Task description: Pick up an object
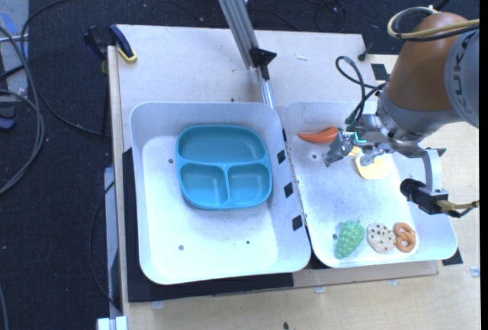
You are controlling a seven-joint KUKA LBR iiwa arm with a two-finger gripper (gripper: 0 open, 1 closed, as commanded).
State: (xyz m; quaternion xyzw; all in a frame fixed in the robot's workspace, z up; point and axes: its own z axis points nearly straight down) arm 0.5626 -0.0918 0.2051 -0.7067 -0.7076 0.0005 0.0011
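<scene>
Reaching in from three o'clock, the grey and orange arm (427,77) bends down over the right bin (320,111), and its pincer (341,147) hangs low near the top half of that bin. I cannot tell how far the pincer is open, because its tips are dark and small from up here, and I see nothing held in it. The closest thing to pick is the orange carrot (318,136). It lies just beside the pincer, toward ten o'clock from it, and looks apart from the tips. The carrot's long side runs from nine o'clock to three o'clock, with a small tilt up at the three o'clock end. I think the pincer would need to slide a little toward ten o'clock and close across the carrot's thin sides. A pale yellow piece (374,167) sits just under the wrist, toward four o'clock from the pincer, partly hidden by the arm. Far down at the six o'clock edge of the same bin lie green grapes (349,238), a cookie (380,238) and a pretzel (403,236) in a row, well apart from the pincer. The left bin (152,245) holds a blue tray (224,167) with three parts. Both bins rest on the desk (183,62).
</scene>
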